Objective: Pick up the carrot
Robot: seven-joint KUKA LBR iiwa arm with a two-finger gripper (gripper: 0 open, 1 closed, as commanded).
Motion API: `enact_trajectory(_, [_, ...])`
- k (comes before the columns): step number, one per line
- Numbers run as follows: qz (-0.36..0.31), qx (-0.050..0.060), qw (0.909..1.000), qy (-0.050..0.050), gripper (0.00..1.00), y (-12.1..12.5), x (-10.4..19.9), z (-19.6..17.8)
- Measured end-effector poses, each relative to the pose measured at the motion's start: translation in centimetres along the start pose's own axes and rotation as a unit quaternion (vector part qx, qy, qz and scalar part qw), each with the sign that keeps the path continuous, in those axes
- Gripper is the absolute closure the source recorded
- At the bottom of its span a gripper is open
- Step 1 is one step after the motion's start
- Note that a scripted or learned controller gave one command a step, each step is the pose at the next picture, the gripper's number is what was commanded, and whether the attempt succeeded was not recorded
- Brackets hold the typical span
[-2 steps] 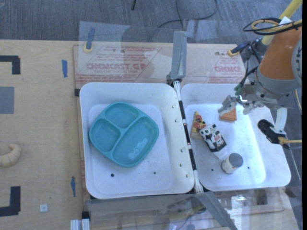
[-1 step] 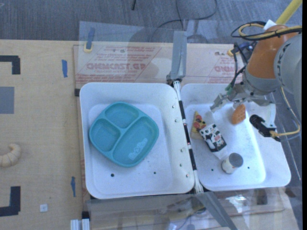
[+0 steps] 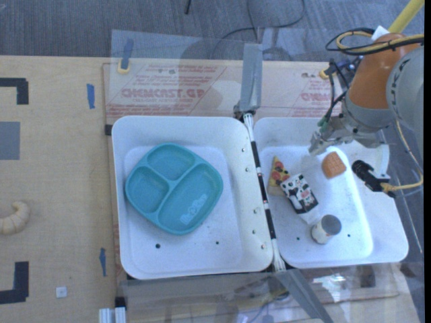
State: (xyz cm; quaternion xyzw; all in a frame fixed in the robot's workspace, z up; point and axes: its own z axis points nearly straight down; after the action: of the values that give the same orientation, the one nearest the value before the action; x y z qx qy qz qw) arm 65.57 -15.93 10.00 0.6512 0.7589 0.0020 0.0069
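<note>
The carrot [image 3: 333,165] is a short orange stub lying in the right bin [image 3: 387,247], near its far right side. My gripper [image 3: 324,142] hangs just beyond the carrot, at its far left end, with the grey wrist and orange band rising to the upper right. The view does not show whether it touches the carrot.
Left of the carrot lie a pizza slice toy [image 3: 277,172], a black-and-white cow-patterned carton [image 3: 299,193] and a small grey cup [image 3: 325,228]. The left bin [image 3: 135,254] holds a teal divided plate [image 3: 174,188]. A pale croissant [image 3: 13,218] lies on the bench at far left.
</note>
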Motion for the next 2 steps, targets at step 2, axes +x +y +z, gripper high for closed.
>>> enact_trajectory(2, [0.129, 0.006, 0.9916, 0.003, 1.0, -4.7, -3.4, -11.2])
